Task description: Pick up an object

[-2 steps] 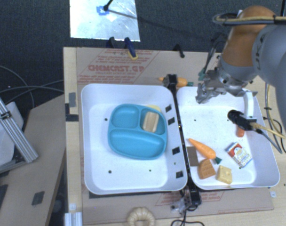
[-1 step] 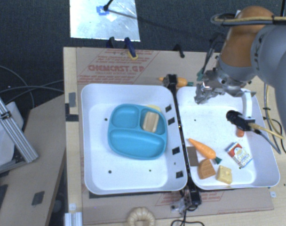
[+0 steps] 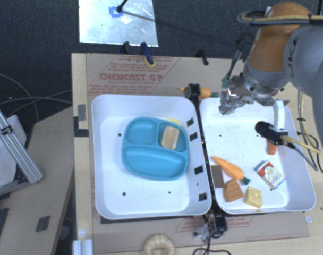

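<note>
One fixed camera looks down aslant on both white bins.

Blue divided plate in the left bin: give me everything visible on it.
The blue divided plate looks like light blue moulded plastic, rounded in outline, with raised ridges splitting it into one large lower compartment and two smaller upper ones. It lies flat, right side up, near the middle of the left bin. A tan, bread-like block sits in its upper right compartment. A pale yellow piece pokes out at its upper right rim.
</note>
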You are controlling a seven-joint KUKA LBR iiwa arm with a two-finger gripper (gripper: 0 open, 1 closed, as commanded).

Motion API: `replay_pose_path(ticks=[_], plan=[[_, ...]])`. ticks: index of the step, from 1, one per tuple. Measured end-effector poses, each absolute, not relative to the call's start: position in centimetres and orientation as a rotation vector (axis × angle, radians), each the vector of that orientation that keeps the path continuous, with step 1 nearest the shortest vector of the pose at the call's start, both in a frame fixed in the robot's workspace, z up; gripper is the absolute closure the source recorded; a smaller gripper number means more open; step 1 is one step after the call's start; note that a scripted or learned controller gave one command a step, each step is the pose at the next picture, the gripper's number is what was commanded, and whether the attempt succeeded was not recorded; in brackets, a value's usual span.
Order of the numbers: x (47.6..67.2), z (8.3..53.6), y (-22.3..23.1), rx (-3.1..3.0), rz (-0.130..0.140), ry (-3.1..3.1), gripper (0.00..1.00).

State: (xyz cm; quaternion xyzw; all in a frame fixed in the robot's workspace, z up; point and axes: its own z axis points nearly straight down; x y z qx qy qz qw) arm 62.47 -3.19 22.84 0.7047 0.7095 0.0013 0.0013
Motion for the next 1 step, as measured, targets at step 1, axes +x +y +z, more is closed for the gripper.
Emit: replay_pose_path(ticks=[1], plan=[[62.55,21.71,-4.46,2.221,0.0,2.22,1.0]])
